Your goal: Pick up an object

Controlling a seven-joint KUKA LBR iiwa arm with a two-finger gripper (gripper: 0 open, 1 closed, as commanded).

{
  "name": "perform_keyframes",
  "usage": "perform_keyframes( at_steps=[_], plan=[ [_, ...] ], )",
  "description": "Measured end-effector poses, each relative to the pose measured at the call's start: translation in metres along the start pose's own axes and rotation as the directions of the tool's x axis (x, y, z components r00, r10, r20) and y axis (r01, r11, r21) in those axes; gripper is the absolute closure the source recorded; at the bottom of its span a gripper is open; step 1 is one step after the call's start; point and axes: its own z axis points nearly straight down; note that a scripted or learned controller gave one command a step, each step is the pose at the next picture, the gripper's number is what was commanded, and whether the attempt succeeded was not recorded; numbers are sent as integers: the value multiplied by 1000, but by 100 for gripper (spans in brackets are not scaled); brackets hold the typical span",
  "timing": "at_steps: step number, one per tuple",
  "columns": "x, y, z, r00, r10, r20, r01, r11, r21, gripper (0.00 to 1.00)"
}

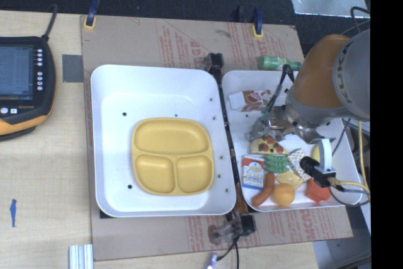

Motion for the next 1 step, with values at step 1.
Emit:
perform_keyframes(
  at_steps=[1],
  plan=[
    [53,54,-91,1000,4,-2,-4,1000,-4,100]
  ],
)
